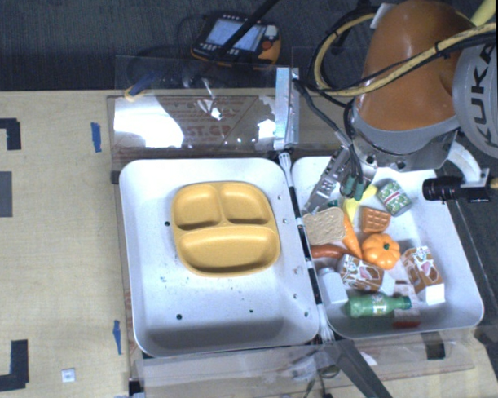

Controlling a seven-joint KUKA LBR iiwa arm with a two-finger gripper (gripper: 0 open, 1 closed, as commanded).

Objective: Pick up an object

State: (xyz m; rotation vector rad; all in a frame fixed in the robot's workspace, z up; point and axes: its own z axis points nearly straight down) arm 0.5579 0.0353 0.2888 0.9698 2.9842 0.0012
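claw hanging over the crowded right bin

the arm [408,74] is reaching in from the right and its gripper [334,183] is hanging low over the far left corner of the right bin [459,268]. how wide the claw is standing i cannot tell from here, and nothing is showing in its grasp.

just below the claw a slice of toast [325,226] is lying against the bin's left wall. a yellow piece [353,212] is sitting right beside the claw's tip, touching the toast's upper right corner. a waffle [375,220] is lying just right of that, and a small green-and-white carton [393,197] is sitting further up, near the arm's body. an orange pumpkin [380,251] is resting in the middle of the heap, with a carrot [349,239] slanting between it and the toast, and a reddish sausage [326,252] lying under the toast's lower edge. a green bottle [377,305] is lying on its side along the near wall, with patterned packets [420,268] just above it.

everything is sitting bunched toward the left and near walls, pieces touching one another, so little bare floor is showing between them; the right part of the bin floor is lying more open.

the left bin [145,263] is holding a yellow divided plate [225,227], set toward the far half, with bare white floor all around it.
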